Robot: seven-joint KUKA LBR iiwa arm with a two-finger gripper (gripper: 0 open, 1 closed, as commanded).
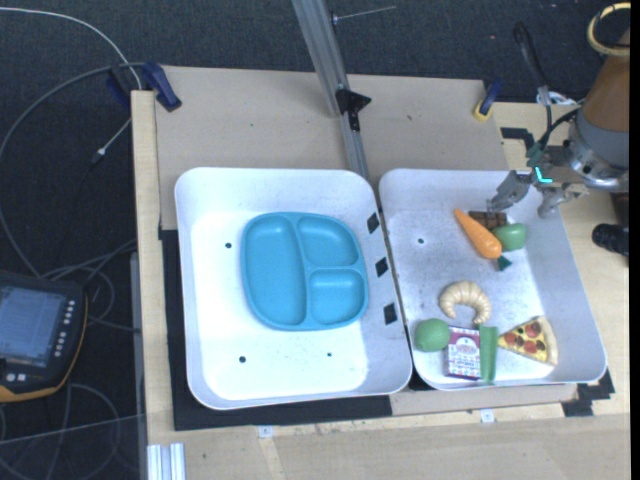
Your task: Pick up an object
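The right bin holds an orange carrot with a small green piece beside it, a tan croissant, a green ball, a pink box and a pizza slice. My gripper hangs over the bin's far right part, just above and to the right of the carrot. Its two fingers stand apart, open, with nothing between them.
A blue divided plate lies in the left bin. A metal pole slants up from between the bins. A green stick lies by the pink box. Cables and a handheld pendant lie off the bench to the left.
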